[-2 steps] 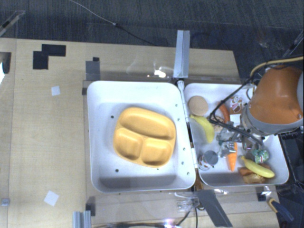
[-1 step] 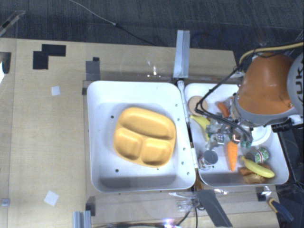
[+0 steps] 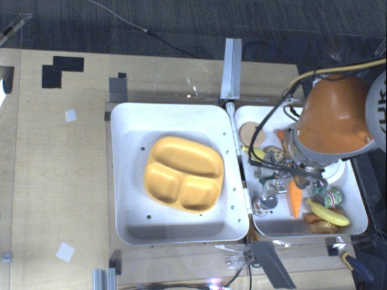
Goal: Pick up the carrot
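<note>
- The carrot (image 3: 294,199) lies in the right-hand bin (image 3: 360,220), at the lower right of the frame, long axis roughly up and down the picture, thick end upward.
- The arm (image 3: 334,118) with its orange band hangs over the upper part of that bin, and the pincer (image 3: 284,177) sits below it, just above and to the left of the carrot's upper end.
- Whether the pincer is open or closed cannot be told; the metal parts and cables there are a muddle, and nothing shows the carrot gripped.
- A banana (image 3: 328,214) lies just right of the carrot, tilted, near the bin's lower right corner, with a brown item under it that is too blurred to name.
- A green and white object (image 3: 330,195) sits just above the banana.
- The left-hand bin (image 3: 127,180) holds a yellow compartment tray (image 3: 183,173) in the middle of the frame.
- Both bins rest on the pale wooden bench (image 3: 54,180).
</note>
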Tool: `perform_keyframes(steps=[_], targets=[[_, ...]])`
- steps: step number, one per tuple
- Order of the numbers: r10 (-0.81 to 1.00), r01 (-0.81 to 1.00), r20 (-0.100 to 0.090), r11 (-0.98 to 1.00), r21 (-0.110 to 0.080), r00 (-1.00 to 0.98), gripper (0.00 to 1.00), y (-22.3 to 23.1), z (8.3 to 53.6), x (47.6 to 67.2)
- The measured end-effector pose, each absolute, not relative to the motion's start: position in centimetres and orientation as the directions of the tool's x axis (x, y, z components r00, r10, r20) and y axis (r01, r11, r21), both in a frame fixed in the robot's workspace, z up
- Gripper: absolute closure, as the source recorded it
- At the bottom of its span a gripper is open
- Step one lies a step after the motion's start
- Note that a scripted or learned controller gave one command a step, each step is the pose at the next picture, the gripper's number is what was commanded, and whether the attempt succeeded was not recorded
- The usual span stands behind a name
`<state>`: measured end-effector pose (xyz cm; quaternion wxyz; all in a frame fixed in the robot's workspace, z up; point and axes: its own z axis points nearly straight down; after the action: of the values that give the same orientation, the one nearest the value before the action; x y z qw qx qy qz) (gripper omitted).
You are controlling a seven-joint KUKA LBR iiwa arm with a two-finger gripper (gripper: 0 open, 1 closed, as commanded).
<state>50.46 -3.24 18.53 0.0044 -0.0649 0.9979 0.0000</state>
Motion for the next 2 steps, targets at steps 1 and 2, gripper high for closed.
perform_keyframes(steps=[1, 2], targets=[[-0.129, -0.129, -0.009, 0.992, 0.0, -0.992, 0.0, -3.2, 18.5, 50.5], [0.363, 0.363, -0.015, 0.932, 0.008, -0.932, 0.0, -8.4, 13.8, 50.6]])
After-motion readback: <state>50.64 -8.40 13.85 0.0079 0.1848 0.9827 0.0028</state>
